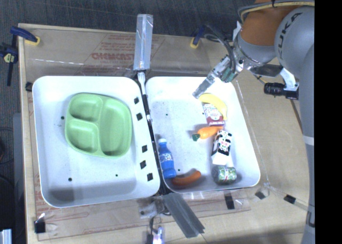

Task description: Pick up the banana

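Yellow, the banana lies just lower right of the gripper in the frame, long axis roughly left-right; finger state I cannot tell.

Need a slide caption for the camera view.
Gripper poised beside the banana in the right bin.

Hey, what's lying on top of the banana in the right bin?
A small red-and-white packet lies across the banana, covering its lower part. Only the banana's yellow upper curve shows; the rest is hidden beneath the packet. The gripper hangs just beside its upper left end.
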### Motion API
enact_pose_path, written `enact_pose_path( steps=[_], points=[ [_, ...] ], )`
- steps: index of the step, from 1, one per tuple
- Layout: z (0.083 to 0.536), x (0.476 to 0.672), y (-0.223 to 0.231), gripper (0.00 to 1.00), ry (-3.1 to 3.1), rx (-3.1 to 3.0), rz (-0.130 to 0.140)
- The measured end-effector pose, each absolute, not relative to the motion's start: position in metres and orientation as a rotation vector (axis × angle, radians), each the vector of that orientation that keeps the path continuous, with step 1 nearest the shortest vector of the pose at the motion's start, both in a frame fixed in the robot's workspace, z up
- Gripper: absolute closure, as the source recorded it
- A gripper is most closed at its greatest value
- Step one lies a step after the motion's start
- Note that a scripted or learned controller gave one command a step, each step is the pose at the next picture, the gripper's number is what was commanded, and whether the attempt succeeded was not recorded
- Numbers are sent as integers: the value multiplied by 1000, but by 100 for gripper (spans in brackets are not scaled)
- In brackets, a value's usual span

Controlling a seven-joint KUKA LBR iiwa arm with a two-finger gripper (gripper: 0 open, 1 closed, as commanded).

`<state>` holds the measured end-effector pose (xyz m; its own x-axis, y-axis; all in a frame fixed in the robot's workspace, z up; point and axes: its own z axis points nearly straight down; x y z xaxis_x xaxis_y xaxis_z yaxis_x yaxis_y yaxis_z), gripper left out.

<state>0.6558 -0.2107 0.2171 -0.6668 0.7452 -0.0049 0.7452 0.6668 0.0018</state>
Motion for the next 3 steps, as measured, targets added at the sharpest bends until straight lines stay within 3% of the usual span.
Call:
enact_pose_path(
  steps=[1,3],
  points=[
    [240,652,-211,0,2863,1286,-1],
    [122,652,-196,0,3019,867,-1]
  ],
)
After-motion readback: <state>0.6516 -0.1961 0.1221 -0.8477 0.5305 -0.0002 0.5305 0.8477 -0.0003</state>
